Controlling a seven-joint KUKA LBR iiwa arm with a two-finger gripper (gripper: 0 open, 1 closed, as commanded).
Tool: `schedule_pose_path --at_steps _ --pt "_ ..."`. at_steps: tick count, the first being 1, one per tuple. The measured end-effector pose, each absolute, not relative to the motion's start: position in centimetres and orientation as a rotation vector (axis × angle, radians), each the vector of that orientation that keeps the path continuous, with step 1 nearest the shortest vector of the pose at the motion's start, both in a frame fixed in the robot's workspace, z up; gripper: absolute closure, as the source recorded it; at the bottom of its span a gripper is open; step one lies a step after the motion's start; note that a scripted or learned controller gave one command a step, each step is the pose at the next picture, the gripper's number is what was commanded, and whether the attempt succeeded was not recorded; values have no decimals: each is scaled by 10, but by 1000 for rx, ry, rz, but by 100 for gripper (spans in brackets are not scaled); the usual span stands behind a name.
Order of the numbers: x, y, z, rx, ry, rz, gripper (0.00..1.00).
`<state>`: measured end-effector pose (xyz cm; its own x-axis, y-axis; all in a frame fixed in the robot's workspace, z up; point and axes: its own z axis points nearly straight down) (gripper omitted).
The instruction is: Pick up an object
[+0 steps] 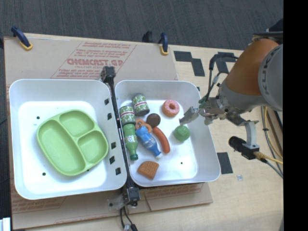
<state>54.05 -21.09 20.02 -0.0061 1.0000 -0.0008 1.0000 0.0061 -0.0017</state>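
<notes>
The gripper (191, 115) hangs over the right bin's (204, 163) right edge, just above a green ball (181, 133); whether its jaws are apart or together cannot be told from this angle. Near the ball lie a pink doughnut (170, 108), a blue bottle (147, 142) and a waffle (148, 169). A green divided plate (72, 141) sits in the left bin (24, 93).
</notes>
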Motion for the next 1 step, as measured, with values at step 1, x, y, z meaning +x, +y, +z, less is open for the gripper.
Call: schedule_pose_path --at_steps 1 --pt "541 -211 200 -2214 -2228 3 0"
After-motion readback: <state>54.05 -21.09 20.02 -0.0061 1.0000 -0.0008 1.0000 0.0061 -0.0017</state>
